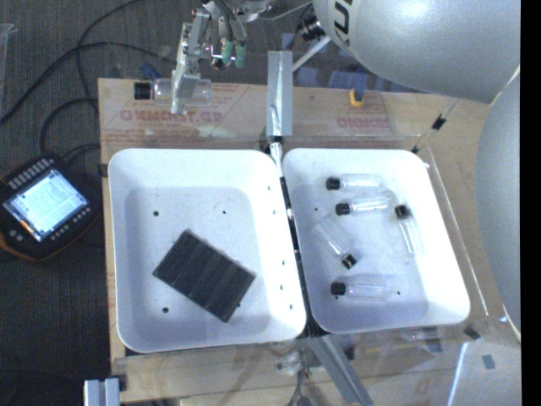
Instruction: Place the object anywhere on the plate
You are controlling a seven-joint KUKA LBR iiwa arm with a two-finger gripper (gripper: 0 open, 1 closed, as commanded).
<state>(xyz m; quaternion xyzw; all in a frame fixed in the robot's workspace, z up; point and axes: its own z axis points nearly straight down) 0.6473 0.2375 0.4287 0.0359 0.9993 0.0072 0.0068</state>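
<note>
A black ribbed plate (204,275) lies flat in the left bin (127,227), near its front. My gripper (189,91) hangs high over the bench's back edge, beyond the left bin's far rim and well away from the plate. A clear vial with a black cap (152,90) sticks out sideways to the left from between the fingertips, so the gripper is shut on it. Several more clear vials with black caps (363,205) lie scattered in the right bin (439,252).
A metal post (279,91) stands upright behind the seam between the two bins. The arm's large grey body (423,24) looms over the back right. A teach pendant (42,205) with cables rests left of the bench.
</note>
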